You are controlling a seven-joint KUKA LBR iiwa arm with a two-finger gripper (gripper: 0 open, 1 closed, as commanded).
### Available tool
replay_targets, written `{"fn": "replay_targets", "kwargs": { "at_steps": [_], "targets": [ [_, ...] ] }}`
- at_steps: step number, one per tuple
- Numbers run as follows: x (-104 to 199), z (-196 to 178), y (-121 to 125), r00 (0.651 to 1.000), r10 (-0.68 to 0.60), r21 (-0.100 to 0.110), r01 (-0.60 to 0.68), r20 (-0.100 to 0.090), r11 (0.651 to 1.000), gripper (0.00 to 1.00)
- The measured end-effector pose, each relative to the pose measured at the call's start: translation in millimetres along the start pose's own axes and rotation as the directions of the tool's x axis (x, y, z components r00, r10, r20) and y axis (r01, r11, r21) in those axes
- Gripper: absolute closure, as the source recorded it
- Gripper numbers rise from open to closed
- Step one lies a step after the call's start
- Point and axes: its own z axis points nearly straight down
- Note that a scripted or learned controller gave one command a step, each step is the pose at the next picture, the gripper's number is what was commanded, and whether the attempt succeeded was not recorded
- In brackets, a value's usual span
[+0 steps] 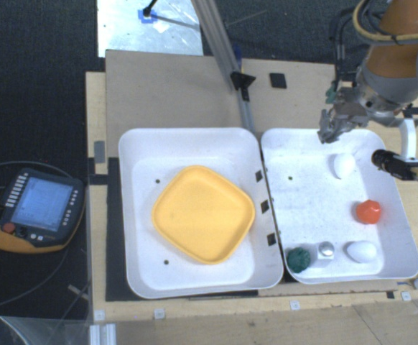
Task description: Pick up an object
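Two shallow white bins [270, 160] are set on a tan bench, with the grey two-finger gripper [329, 134], holding nothing, poised at ten o'clock from a white egg-shaped object [343, 165].

White bins [194, 282]; a yellow plate [203, 213] in one, an orange ball [368, 211], green ball [299, 259], two white eggs [360, 251] in the other.

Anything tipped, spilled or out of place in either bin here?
Nothing stands out. The yellow plate lies flat in the left bin. In the right bin, two white eggs, an orange ball, a green object and a small metal piece sit apart, unspilled.
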Motion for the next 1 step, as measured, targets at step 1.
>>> {"fn": "replay_targets", "kwargs": {
  "at_steps": [1],
  "targets": [
    [54.5, 16.6, 9.7, 1.0, 0.0, 0.001, 0.0, 0.0, 1.0, 1.0]
  ]
}}
